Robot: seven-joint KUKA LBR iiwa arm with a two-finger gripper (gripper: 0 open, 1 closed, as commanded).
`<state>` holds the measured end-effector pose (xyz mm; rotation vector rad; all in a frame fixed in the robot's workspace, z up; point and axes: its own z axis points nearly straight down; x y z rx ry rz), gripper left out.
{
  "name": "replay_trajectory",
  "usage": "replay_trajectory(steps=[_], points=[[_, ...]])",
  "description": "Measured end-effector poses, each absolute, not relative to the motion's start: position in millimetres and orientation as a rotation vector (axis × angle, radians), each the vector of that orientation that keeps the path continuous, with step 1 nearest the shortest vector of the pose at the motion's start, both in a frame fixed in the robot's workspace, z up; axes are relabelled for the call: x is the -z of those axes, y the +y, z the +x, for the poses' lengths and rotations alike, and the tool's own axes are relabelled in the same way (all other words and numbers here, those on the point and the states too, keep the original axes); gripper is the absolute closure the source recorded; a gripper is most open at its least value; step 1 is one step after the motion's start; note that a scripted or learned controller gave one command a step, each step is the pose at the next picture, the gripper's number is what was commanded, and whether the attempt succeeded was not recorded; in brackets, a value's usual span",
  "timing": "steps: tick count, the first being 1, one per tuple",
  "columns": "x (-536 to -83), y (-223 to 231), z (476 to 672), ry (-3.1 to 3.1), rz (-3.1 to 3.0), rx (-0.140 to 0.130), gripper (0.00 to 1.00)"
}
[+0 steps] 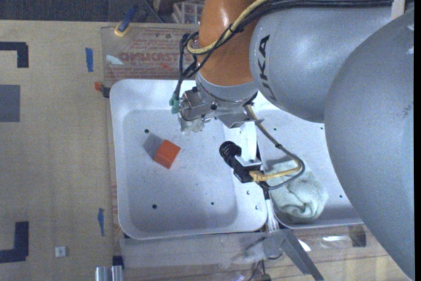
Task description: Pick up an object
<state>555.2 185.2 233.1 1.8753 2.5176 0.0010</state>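
An orange cube (168, 153) lies in the left white bin (131, 207), with a small grey block (152, 143) touching its upper left side. My gripper (189, 120) hangs over the upper middle of that bin, up and to the right of the cube and apart from it. Seen from above, the wrist hides its fingers. Nothing shows between them.
A crumpled pale cloth (299, 197) lies in the right bin, under the arm. A black and yellow cable fitting (240, 164) hangs near the wall between the bins. The big grey arm covers most of the right bin. Cardboard boxes stand beyond the bins.
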Motion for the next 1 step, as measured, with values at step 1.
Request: replay_trajectory(steps=[1], points=[[-180.1,202.5,520.4,2.514,1.885,0.002,1.0]])
